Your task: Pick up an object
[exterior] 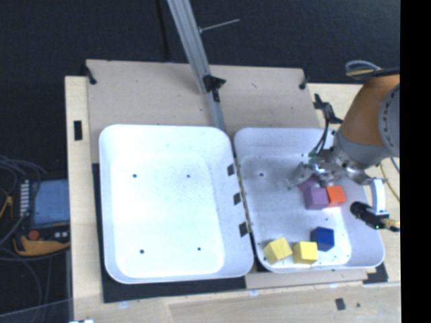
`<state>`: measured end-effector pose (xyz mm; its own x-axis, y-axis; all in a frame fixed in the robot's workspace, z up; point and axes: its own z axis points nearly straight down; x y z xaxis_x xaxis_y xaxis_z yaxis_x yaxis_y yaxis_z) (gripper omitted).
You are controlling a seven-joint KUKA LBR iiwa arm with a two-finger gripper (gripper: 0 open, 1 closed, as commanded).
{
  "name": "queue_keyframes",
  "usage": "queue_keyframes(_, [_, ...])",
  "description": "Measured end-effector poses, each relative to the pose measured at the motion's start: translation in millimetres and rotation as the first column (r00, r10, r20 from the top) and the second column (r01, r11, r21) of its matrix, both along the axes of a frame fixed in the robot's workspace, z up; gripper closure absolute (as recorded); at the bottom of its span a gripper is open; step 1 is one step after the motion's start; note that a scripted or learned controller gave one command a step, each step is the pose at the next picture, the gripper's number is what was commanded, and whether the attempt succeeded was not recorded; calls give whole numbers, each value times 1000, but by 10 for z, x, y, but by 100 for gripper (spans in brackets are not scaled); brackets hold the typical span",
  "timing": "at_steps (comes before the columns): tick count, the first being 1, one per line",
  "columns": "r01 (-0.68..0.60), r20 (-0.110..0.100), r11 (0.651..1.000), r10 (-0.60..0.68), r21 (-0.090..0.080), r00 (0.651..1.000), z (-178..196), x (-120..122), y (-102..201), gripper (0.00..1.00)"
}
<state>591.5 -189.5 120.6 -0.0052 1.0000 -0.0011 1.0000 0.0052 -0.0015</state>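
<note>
My gripper (314, 173) hangs over the right bin (269, 180), reaching in from the right on the grey arm with its orange band. Just below it lie a purple block (314, 197) and an orange block (336, 195), side by side. The gripper's tip sits right above the purple block's top edge. Further toward the bin's front edge sit a blue block (323, 237) and two yellow blocks (277, 249) (305, 252).
The left bin (165, 200) lies beside the right one, joined by small clips. A slanted metal pole (195, 52) rises from the bench behind the bins. Cables and a small blue device (47, 204) are off the bench's left side.
</note>
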Motion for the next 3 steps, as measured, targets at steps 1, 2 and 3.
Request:
queue_keyframes(1, [4,7,1000,-4,-4,1000,-214,17,-23,0])
queue_keyframes(2, [5,12,1000,-5,-5,1000,-92,27,-38,100])
queue_keyframes(3, [3,8,1000,-3,-1,1000,350,61,-74,100])
